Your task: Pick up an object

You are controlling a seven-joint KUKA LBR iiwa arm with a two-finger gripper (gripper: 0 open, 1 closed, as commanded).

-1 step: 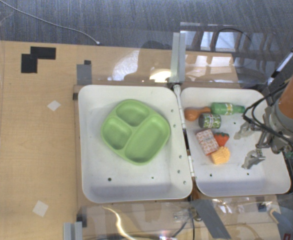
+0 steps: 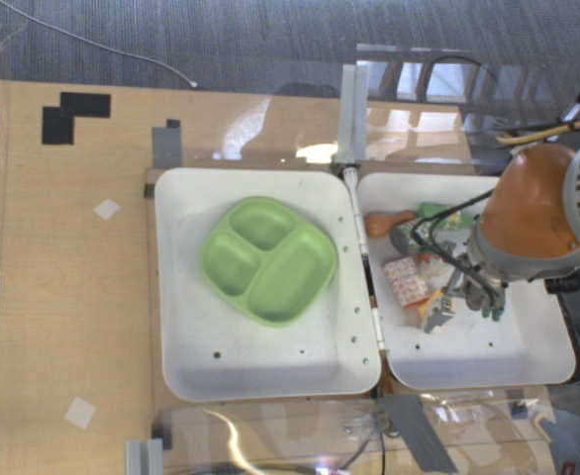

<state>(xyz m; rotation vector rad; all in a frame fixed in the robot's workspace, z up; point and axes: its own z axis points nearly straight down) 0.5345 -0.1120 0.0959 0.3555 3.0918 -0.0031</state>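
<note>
Low in the right bin (image 2: 528,359), the gripper (image 2: 444,310) hangs from the arm (image 2: 532,211) over a cluster of small things; whether it is open or closed I cannot tell, and nothing can be made out held in it. Just left of it lies a red-and-white packet (image 2: 405,280), with a small orange piece (image 2: 428,312) touching or nearly touching the gripper; an orange-brown object (image 2: 381,224) sits nearer the bin's far-left corner; something green (image 2: 436,211) shows beside the arm, partly hidden. The left bin (image 2: 186,354) holds a green divided plate (image 2: 268,260) near its middle, well apart from the gripper.
</note>
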